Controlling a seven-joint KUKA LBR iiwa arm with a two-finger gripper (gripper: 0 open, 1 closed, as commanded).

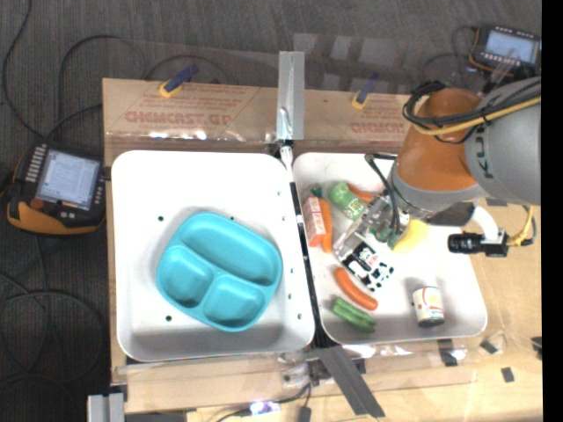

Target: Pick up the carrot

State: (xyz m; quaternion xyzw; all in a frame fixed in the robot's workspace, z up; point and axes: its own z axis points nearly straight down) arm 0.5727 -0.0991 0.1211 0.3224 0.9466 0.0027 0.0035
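The carrot [325, 223], a slim orange piece, lies in the right bin [466, 323] near its left wall, beside a white and red packet [313, 217]. My gripper [376, 222] hangs over the middle of that bin, a short way right of the carrot and apart from it. It sits just above a black and white checkered block [366, 265]. The grey arm with its orange band [444, 143] reaches in from the right and hides part of the bin's back right corner.
Around the gripper lie a green bottle [346, 199], a yellow piece [410, 234], a red-orange sausage shape [354, 289], a green vegetable [353, 315] and a small can [428, 306]. The left bin [141, 183] holds a blue divided plate [220, 271].
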